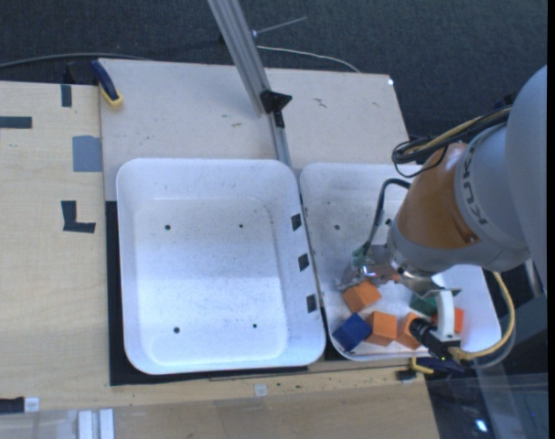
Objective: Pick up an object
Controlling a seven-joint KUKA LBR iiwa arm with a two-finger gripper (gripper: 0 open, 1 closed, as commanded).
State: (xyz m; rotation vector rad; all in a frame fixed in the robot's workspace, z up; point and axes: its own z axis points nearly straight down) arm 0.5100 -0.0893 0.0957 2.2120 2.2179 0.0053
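Orange block [360, 294] (small, tilted), right bin [336, 208], gripper [368, 268] above, finger state unclear

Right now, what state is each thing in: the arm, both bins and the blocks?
Arm: reaching in over the right bin, low above the blocks.
Gripper: just above the upper orange block; grip unclear.
Left bin: flat on the bench.
Right bin: flat, blocks clustered at its near end.
Upper orange block: lying tilted.
Lower orange block: resting beside the blue one.
Blue block: tilted against the bin's near wall.
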